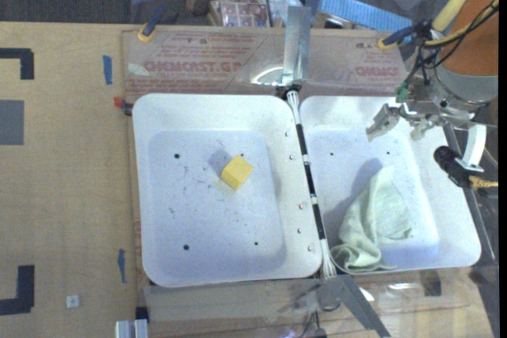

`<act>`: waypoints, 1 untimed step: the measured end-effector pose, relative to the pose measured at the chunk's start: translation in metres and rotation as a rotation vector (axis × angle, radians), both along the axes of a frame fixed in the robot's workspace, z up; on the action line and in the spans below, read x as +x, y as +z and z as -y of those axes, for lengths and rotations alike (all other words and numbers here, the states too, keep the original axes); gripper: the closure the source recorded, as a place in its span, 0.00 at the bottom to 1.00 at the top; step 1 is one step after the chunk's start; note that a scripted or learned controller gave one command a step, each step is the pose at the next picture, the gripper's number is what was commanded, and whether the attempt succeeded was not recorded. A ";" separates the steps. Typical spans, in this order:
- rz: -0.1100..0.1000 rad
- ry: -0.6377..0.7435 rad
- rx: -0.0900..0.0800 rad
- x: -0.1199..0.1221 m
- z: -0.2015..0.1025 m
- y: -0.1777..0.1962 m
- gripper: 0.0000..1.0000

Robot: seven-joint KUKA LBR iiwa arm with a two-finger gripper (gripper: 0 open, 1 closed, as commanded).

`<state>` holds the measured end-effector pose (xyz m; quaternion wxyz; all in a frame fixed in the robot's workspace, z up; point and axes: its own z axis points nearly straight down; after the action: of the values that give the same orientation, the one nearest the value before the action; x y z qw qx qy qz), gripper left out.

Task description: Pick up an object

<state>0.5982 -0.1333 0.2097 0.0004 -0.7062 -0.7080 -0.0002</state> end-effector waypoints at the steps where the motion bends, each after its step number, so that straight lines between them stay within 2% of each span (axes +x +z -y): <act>1: 0.011 0.048 -0.005 -0.068 0.050 -0.120 0.00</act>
<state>0.5305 -0.1836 0.0901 -0.0050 -0.6891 -0.7246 -0.0022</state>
